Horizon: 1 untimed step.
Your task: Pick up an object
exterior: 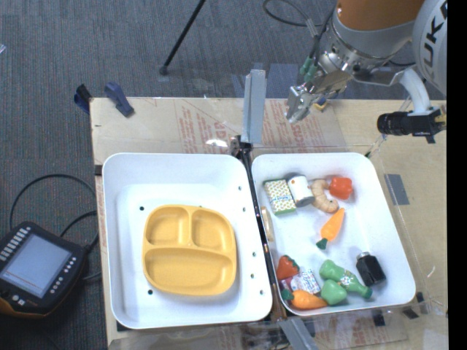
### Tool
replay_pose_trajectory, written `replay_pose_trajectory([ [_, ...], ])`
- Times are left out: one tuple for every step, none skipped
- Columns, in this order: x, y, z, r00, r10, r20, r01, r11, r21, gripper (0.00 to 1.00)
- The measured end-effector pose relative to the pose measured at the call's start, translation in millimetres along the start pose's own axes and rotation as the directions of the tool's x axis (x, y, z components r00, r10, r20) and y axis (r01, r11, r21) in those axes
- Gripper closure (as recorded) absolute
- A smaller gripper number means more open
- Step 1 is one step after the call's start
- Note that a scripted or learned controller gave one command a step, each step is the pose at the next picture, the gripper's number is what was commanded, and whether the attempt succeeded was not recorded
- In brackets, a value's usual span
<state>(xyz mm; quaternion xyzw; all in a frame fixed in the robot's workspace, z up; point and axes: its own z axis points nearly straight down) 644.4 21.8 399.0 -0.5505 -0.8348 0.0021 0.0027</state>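
My gripper [298, 110] hangs high above the bench, beyond the far rim of the right bin [387, 224], with nothing between its fingers. In that bin lie a green-and-white box [279, 196], a small white can [298, 189], a tan shrimp-like piece [324, 197], a red pepper [339, 187], an orange carrot [332, 227], a black block [370, 269], green toy vegetables [337, 281], a red strawberry-like piece [287, 267] and another carrot [306, 300]. All of them sit well below and nearer than the gripper.
The left bin [124, 195] holds a yellow divided plate [190, 249]. A grey upright post [255, 108] stands between the bins at the far side. A black clamp [408, 123] juts in at right. A teach pendant [33, 267] lies on the floor at left.
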Motion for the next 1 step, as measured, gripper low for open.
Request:
replay_pose_trajectory([
  [-0.7, -0.9, 44.0, 0.967, -0.253, 0.000, 0.253, 0.967, -0.001, 1.00],
])
